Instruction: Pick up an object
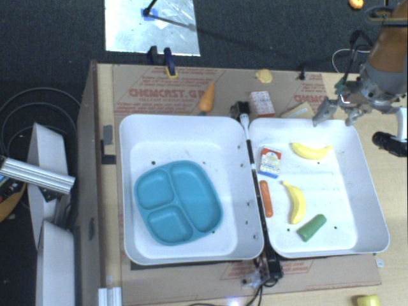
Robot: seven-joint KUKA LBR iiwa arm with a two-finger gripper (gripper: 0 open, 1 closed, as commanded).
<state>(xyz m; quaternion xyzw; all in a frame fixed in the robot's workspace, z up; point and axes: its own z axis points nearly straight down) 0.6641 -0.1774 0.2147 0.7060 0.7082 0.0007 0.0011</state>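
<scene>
The right bin (366, 190) holds a banana (311, 150) near its back, a second banana (294, 201) in the middle, a green block (311, 227) toward the front, a red sausage-shaped piece (266, 198) along its left wall and a small printed box (270, 162). My gripper (338, 113) hangs over the bin's back right rim, above and to the right of the first banana. Its fingers (324, 111) are spread open with nothing between them.
The left bin (146, 139) carries a blue divided plate (178, 201). Behind the bins on the cardboard lie a carrot (207, 97), a small packet (261, 102) and a yellow lump (264, 76). A foil sheet (152, 18) lies farther back.
</scene>
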